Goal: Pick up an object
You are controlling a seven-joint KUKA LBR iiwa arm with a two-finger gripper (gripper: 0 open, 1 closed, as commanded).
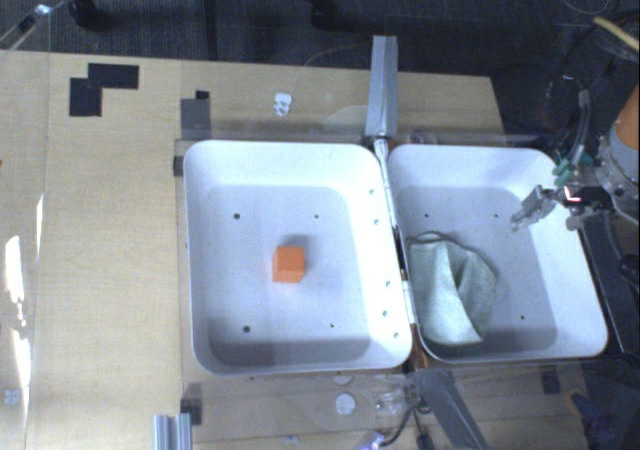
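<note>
An orange cube (289, 264) lies near the middle of the left white bin (210, 188). A crumpled pale grey cloth (455, 288) rests in the right white bin (500, 163), against its left wall. My gripper (550, 214) hangs over the right side of the right bin, up and to the right of the cloth and apart from it. It is open, with nothing between its fingers (530, 208). The arm reaches in from the right edge.
A metal divider post (382, 88) stands behind the seam between the two bins. The wooden bench (90, 268) stretches to the left. Black tape marks (100, 86) sit at its far left. Cables and arm hardware (600, 138) crowd the right edge.
</note>
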